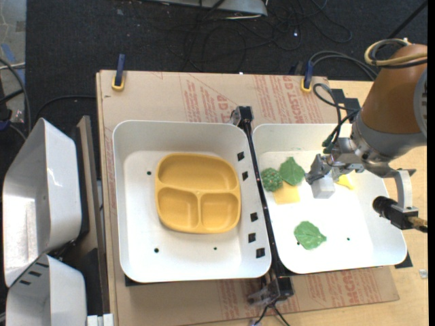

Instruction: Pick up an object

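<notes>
The right bin (pixel 380 250) holds several small items: a dark green broccoli-like piece (pixel 271 178), a green leafy piece (pixel 293 171), a yellow wedge (pixel 287 195), another green leaf (pixel 309 235) nearer the front, and a small yellow piece (pixel 346 180) partly behind the gripper. My gripper (pixel 322 185) hangs low over the middle of the right bin, just right of the yellow wedge and the green leafy piece. I see nothing held in it.
The left bin (pixel 132 182) carries a yellow divided tray (pixel 198 191). A black divider (pixel 255 182) runs between the bins. A white container (pixel 37 195) stands off the bench at the left. Cables lie behind the bench.
</notes>
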Robot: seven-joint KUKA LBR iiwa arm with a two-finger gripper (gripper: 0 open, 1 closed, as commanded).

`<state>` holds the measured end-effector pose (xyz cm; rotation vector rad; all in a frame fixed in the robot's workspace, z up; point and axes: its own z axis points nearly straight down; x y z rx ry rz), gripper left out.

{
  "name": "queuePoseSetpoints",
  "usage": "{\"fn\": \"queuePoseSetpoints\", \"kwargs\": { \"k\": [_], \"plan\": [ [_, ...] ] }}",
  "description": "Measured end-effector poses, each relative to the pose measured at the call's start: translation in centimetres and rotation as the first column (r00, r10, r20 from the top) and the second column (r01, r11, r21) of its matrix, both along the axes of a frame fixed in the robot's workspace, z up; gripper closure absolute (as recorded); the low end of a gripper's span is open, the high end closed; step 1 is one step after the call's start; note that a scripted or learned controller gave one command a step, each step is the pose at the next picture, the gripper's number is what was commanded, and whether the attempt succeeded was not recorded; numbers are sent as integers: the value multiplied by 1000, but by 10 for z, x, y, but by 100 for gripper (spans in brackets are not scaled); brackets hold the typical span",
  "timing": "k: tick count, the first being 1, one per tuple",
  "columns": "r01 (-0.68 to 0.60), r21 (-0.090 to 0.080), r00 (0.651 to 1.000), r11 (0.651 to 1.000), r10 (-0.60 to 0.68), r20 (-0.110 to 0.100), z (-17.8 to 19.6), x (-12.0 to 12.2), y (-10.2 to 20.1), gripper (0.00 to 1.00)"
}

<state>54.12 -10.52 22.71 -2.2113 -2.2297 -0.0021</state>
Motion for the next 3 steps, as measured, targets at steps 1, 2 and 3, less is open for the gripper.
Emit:
{"fn": "queuePoseSetpoints", "kwargs": {
  "k": [1, 2, 3],
  "plan": [
    [1, -1, 1000, 1000, -1, -2, -6, -10, 59, 100],
    [1, -1, 1000, 1000, -1, 0, 6, -13, 113, 100],
    [0, -1, 1000, 1000, 0, 0, 11, -15, 175, 100]
  ]
}}
